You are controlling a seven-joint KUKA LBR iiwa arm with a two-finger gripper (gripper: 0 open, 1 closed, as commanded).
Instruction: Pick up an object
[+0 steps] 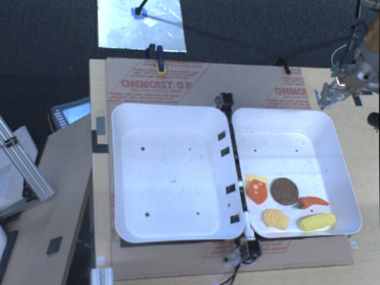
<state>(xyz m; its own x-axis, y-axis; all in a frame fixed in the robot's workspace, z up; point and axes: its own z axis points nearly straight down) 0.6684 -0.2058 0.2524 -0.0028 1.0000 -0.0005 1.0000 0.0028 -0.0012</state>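
Note:
Several toy foods lie at the near end of the right bin (pixel 309 129): a red and yellow piece (pixel 256 189), a round brown cookie (pixel 284 190), a red chili pepper (pixel 313 202), a yellow ridged piece (pixel 275 219) and a yellow corn cob (pixel 317 221). My gripper (pixel 330 95) hangs at the far right, above the bench just beyond the right bin's far right corner. It is well away from the foods, and nothing shows between its fingers.
The left bin (pixel 172 171) sits beside the right one, joined by a black clamp strip (pixel 233 159). Both rest on a cardboard sheet (pixel 196 82). A shiny metal plate (pixel 141 16) lies beyond the bench. A wooden side table (pixel 47 206) stands at left.

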